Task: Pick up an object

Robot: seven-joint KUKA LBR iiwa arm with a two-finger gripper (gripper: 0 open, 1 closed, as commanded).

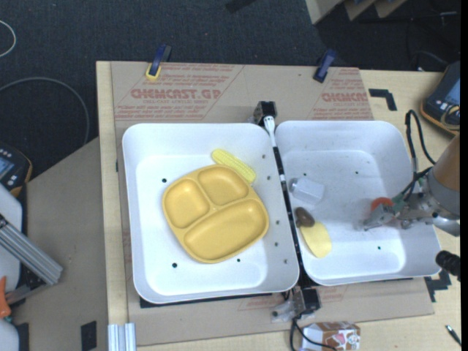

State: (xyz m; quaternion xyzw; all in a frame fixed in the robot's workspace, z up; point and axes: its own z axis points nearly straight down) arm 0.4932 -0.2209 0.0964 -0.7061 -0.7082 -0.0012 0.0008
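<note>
Altogether two bins, one yellow tray, one gripper.

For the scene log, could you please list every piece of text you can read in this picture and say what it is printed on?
"CHEMCAST G P": red print on the brown board behind the left bin.
"CHEMCAS": the same print, cut short by the view's slant, on the board behind the right bin.
Small packet at the front edge: print too blurred to read.

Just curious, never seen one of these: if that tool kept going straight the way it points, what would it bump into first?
The tool points left across the right bin. Going straight on, it would probably meet the small yellow piece and brown bit by the bin's left wall, though height is hard to judge.
</note>
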